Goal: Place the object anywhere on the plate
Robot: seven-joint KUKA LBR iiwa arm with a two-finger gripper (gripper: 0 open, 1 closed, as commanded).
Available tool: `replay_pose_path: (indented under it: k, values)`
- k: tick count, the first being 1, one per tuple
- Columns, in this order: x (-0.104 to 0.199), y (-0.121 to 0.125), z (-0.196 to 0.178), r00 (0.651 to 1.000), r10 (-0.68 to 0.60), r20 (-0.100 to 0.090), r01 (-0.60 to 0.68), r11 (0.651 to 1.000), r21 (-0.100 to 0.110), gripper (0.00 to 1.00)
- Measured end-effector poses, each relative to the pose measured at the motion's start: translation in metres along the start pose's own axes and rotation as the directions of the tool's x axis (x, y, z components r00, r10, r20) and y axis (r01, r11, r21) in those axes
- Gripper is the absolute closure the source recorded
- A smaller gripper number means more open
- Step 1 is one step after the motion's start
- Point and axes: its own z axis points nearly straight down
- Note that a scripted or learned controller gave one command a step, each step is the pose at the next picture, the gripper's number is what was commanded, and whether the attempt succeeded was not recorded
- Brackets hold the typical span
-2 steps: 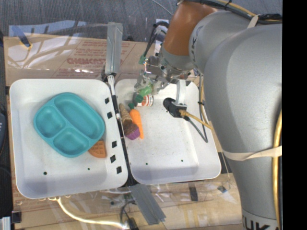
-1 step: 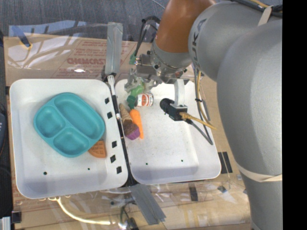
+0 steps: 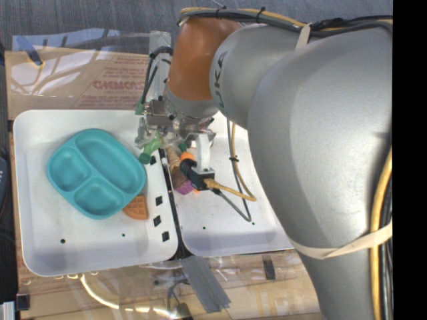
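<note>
Sitting in the left bin (image 3: 40, 245), well left of the jaws (image 3: 155, 144), is the teal plate (image 3: 95, 172), with a waffle-looking piece (image 3: 136, 209) tucked at its lower right edge. Can't tell if the jaws are clenched or released; small toys (image 3: 183, 172) are piled just right of them.

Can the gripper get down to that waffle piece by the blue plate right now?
Probably yes. The waffle piece lies in the open on the left bin floor, touching the plate edge, nothing on top; the gripper hangs close by above the divider.
</note>
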Motion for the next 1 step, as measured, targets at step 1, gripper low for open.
replay_pose_path:
  k: [1]
  values:
    - [-0.0012,0.0010,-0.0022,1.000,0.002,0.000,-0.002,1.000,-0.004,0.00]
